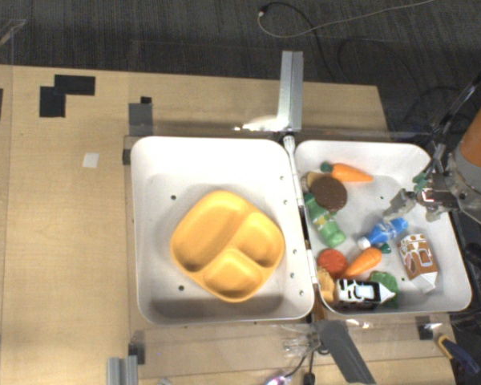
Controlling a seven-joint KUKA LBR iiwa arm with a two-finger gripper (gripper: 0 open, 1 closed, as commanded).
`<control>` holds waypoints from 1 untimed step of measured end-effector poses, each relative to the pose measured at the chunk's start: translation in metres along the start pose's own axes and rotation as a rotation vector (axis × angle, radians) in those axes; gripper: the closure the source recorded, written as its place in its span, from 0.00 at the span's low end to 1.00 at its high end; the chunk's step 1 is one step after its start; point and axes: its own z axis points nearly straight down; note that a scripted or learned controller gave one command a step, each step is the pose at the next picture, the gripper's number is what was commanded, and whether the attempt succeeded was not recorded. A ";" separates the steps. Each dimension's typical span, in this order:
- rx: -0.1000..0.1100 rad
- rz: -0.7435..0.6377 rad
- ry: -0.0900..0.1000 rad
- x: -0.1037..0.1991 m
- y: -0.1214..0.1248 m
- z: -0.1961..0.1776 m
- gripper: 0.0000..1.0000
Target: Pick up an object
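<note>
I saw the grey two-finger gripper (402, 202) over the right white bin (445, 299), fingers apparently spread and holding nothing, just above the small blue plastic bottle (382, 234); it looked light, rigid and slippery, best pinched across its body

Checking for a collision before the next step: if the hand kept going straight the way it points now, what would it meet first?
The hand points toward the view's left over the right bin. Going straight on, it would probably meet the green bottle or brown round toy; height is unclear.
</note>
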 end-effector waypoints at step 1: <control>-0.017 -0.009 -0.002 -0.023 0.002 0.090 0.00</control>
